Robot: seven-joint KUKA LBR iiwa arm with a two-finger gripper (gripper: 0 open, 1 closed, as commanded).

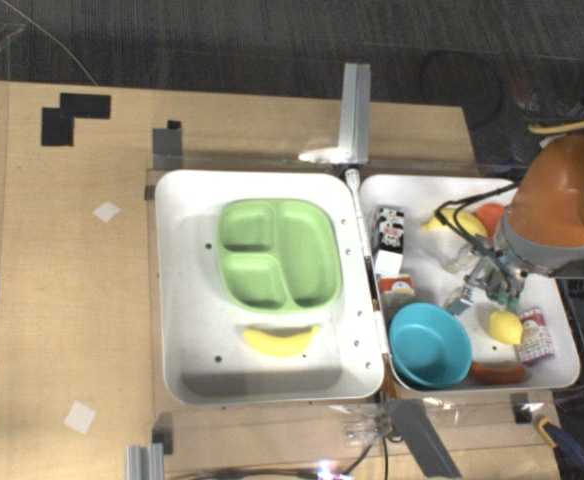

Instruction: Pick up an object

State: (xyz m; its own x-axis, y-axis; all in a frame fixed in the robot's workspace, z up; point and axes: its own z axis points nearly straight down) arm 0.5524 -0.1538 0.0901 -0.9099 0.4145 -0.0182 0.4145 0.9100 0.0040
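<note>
**Left bin** (172, 268), centre-left of the frame
- Green divided plate (277, 253), three compartments, lying flat in the middle of the bin.
- Banana (280, 340), lying crosswise just below the plate and close to its lower edge.

**Right bin** (564, 366), centre-right of the frame
- Black-and-white carton (388, 230), upper left corner of the bin, against the wall shared with the left bin.
- White-and-red box (398, 288), just below the carton and just above the bowl.
- Blue bowl (429, 343), upright, in the lower left corner of the bin.
- Lemon (505, 326), lower right part of the bin, right of the bowl and apart from it.
- Patterned packet (536, 336), just right of the lemon; whether they touch cannot be told.
- Red-brown sausage-shaped item (497, 373), along the lower wall, below the lemon.
- Small yellow piece (436, 223) and orange piece (487, 215), upper part of the bin, both partly hidden by the robot; kind not clear.

**Robot**
- Arm (562, 208), reaching in from the right edge of the frame over the right bin.
- Gripper (484, 286), low over the middle of the right bin, right of the white-and-red box and just up and left of the lemon. How far open it is, and whether it grips anything, cannot be told.
</note>
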